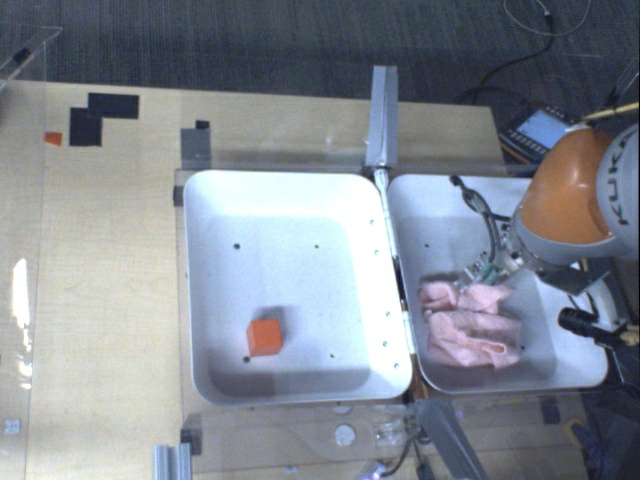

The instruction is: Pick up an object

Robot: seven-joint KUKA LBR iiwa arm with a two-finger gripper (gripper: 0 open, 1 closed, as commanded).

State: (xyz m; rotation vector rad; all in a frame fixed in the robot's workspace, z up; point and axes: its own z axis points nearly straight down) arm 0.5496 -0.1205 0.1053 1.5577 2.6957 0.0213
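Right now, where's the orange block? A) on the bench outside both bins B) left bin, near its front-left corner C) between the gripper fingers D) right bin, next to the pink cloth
B: the orange block sits on the floor of the left bin, toward its front-left corner, while the pink cloth lies in the right bin under the gripper.

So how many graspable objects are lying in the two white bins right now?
2: a small orange block in the left bin; a crumpled pink cloth in the right bin, under the gripper. It could hide more.
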